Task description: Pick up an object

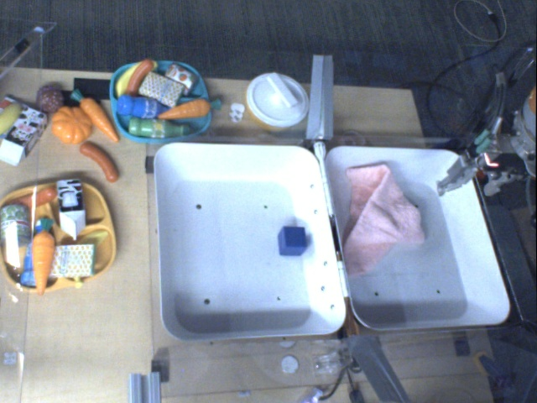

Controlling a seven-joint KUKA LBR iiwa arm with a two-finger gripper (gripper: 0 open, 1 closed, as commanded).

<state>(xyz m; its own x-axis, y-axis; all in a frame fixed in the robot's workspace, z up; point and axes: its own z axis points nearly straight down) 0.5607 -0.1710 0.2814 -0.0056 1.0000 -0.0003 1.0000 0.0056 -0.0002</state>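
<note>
Evidently nothing is picked up yet: the two-finger gripper (457,177) hovers at the right bin's (487,309) upper right edge, its opening impossible to judge. Just left lies the crumpled pink cloth (382,217); the small blue cube (293,240) sits farther left.

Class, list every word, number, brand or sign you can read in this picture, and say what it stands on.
None can be read.
Small cartons in the blue bowl: print too blurred.
Boxes on the yellow plate: patterned, unreadable.
Blue cube and pink cloth: no text visible.
</note>
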